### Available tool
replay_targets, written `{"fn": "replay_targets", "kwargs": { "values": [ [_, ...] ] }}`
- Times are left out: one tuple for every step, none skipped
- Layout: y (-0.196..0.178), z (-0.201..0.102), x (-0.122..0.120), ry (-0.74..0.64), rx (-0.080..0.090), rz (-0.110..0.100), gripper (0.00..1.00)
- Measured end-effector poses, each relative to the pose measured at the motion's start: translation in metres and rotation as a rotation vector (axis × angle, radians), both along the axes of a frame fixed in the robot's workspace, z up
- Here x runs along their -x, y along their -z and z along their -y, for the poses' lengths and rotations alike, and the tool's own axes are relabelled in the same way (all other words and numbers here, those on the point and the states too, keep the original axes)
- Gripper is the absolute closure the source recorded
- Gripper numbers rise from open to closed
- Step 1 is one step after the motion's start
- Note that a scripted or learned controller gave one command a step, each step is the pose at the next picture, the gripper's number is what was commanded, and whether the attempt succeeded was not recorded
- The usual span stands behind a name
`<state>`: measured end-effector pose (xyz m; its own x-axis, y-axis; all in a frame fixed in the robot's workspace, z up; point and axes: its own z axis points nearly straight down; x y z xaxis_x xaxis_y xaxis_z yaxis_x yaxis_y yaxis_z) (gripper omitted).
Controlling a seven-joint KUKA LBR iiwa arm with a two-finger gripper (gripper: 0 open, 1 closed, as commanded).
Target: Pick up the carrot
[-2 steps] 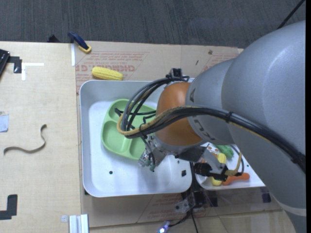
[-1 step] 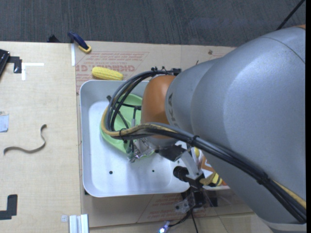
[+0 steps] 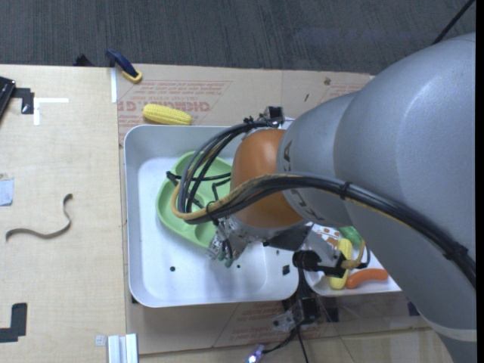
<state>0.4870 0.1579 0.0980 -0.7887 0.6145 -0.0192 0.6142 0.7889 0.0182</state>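
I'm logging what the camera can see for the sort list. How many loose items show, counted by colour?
Yellow: 2, a corn cob on the cardboard and a yellow piece in the right bin
Green: 1, a plate in the left bin
Orange: 1, the carrot in the right bin
Total: 4

Two white bins [image 3: 144,225], one carrot [image 3: 366,277], one corn cob [image 3: 167,114]

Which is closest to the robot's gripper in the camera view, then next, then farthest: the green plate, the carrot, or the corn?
From the gripper:
1. Green plate, right beside it in the left bin.
2. Carrot, off in the right bin.
3. Corn, lying outside the bins on cardboard.
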Motion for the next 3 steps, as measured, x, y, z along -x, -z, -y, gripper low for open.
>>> {"fn": "replay_targets", "kwargs": {
  "values": [
    [0.001, 0.054, -0.032, -0.091, -0.004, -0.012, 1.00],
    [0.005, 0.056, -0.066, -0.413, 0.006, -0.055, 1.00],
    [0.006, 0.055, -0.074, -0.411, 0.009, -0.024, 0.00]
  ]
}}
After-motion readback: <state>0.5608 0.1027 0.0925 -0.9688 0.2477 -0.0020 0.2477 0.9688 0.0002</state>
